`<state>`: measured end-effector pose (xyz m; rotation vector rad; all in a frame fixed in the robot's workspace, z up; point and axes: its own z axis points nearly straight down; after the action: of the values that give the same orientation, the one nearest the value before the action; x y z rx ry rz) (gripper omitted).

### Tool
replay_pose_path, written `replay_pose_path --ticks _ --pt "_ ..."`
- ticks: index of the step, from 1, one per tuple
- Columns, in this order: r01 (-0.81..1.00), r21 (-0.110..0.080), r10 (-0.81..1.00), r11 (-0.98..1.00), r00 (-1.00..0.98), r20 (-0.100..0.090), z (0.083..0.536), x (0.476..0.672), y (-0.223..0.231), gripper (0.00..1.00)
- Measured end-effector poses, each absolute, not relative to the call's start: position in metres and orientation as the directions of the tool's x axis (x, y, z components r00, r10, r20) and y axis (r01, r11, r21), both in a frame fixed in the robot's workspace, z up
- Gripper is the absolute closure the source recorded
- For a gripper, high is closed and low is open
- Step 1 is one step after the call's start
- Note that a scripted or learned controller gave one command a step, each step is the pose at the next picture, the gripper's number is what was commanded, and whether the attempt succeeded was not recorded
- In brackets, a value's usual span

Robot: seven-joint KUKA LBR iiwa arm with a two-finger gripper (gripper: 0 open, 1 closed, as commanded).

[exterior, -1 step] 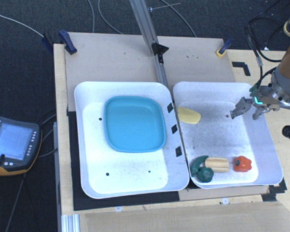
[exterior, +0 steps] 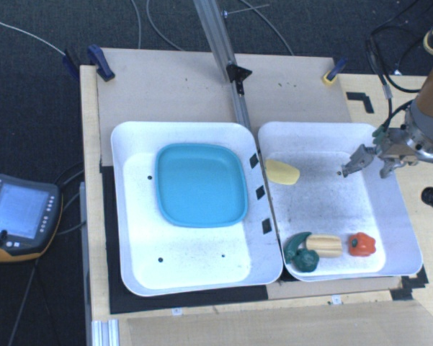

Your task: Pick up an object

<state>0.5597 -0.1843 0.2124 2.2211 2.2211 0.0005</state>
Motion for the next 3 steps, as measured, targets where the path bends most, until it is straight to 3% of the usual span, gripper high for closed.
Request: replay_pose_path --ticks 2,3 --pt "1.0 -0.003 1.0 0.0 0.0 0.001 0.099 0.562 -0.183 0.0" --pt "1.0 0.002 1.0 0.0 0.0 0.0 0.112 0.563 -0.184 1.0"
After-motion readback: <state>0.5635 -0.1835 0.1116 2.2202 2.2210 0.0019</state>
